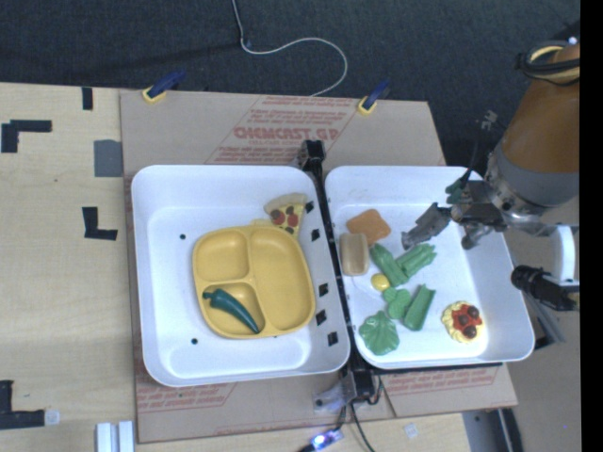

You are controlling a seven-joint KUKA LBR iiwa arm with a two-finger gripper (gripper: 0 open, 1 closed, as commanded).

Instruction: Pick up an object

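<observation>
Arm (542, 130) cut off right; pincer (443, 226) spread wide, holding nothing, above green toys (403, 264).

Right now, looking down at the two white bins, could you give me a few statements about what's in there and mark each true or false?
1. The yellow divided plate lies in the left bin. True.
2. A dark green pepper rests on that plate. True.
3. The pizza slice sits in the right bin. False: it is in the left bin, at the plate's far edge.
4. The pincer hangs above the left bin. False: it is over the right bin.
5. The pincer holds the orange piece. False: that piece lies apart from it on the bin floor.
</observation>
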